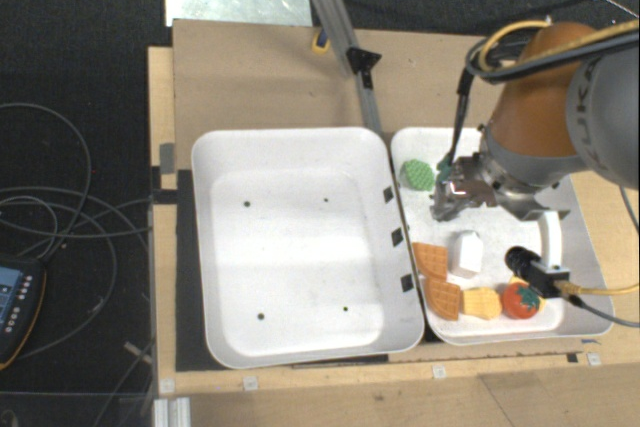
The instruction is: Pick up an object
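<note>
The right bin [410,147] holds several small things. A green knobbly piece [418,175] lies at its far left. Nearer the front are two orange waffle-like pieces [431,260] [445,299], a white block [466,253], a yellow piece [483,304] and a red round fruit [520,301]. My gripper [447,203] hangs low over the bin's middle, just right of the green piece and behind the white block. I see nothing held in it.
The left bin [290,141] lies beside the right one, and they meet at a shared edge with black clips [397,235]. A grey pole [330,0] slants across the bench at the back. The arm's bulk covers the right bin's far right part.
</note>
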